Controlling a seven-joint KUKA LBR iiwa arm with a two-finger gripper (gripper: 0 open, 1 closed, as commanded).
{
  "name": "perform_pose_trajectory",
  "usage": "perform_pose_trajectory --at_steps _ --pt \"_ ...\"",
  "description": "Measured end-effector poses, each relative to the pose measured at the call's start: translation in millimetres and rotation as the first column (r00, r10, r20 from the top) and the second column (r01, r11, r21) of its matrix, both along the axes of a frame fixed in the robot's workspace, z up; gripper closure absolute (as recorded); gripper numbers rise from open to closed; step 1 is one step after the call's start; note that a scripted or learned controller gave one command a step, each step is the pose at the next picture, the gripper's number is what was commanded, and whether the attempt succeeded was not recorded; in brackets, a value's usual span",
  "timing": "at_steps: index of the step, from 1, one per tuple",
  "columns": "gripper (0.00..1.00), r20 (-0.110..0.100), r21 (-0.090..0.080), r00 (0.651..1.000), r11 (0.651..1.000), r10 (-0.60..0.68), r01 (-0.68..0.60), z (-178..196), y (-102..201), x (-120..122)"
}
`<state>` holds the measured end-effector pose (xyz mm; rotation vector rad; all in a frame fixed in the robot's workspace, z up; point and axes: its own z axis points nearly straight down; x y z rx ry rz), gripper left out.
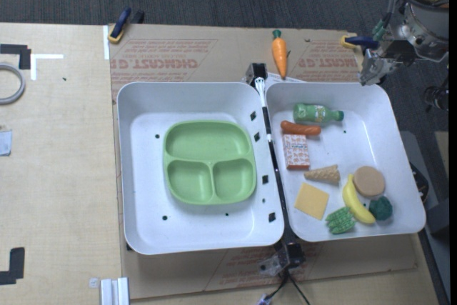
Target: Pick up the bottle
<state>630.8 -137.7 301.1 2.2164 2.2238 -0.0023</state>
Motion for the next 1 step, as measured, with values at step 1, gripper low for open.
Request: perform_pose_trajectory --at_steps 1 --pt "1.0 -0.001 0.001 0.988 0.988 -0.157 0.157 1.4 -53.0 -53.3"
